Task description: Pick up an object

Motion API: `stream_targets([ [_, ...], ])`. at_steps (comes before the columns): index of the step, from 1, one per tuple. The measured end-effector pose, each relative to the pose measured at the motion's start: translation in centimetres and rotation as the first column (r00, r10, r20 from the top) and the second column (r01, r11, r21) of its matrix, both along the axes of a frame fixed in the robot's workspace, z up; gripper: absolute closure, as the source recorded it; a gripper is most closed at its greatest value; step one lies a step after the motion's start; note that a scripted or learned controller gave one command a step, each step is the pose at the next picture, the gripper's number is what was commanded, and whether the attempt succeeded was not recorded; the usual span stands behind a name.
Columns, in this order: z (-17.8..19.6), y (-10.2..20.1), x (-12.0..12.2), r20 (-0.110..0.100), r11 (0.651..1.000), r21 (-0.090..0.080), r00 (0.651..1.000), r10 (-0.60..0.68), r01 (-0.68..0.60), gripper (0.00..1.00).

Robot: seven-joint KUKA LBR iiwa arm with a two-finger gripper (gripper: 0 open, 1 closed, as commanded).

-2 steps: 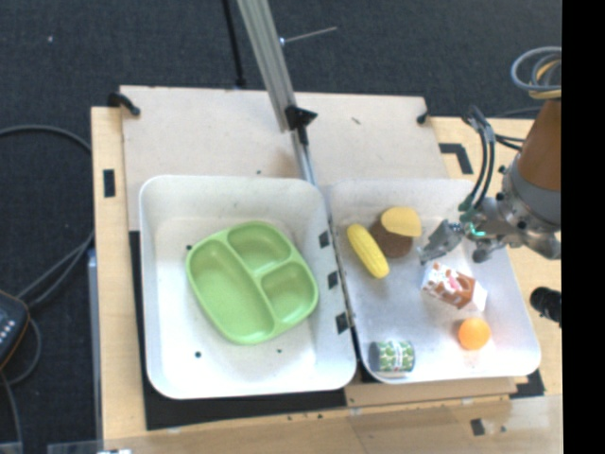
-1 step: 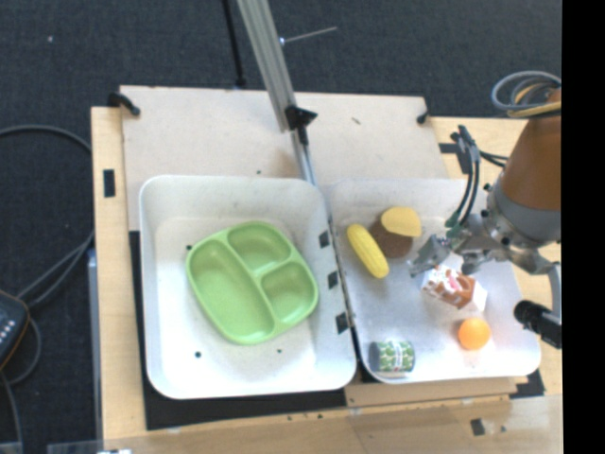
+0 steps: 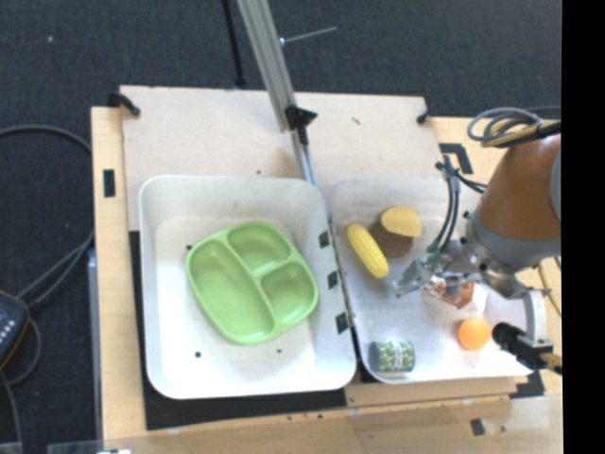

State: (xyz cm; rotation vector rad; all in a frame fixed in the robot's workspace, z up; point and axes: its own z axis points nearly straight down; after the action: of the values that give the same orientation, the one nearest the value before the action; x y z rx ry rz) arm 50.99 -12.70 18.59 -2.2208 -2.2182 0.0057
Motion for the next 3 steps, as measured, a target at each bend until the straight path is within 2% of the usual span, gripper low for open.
stream_targets([
  [1, -4.8, 0.9, 0.0, 0.001, 1.0, 0.0, 1.0, 0.0, 0.0, 0.0],
  [2, -3.4, 0.8, 0.2, 0.009, 1.0, 0.001, 1.0, -0.003, 0.003, 1.0],
  [3, 1.2, 0.8, -0.3, 0.011, 1.0, -0.001, 1.0, 0.004, -0.004, 1.0],
])
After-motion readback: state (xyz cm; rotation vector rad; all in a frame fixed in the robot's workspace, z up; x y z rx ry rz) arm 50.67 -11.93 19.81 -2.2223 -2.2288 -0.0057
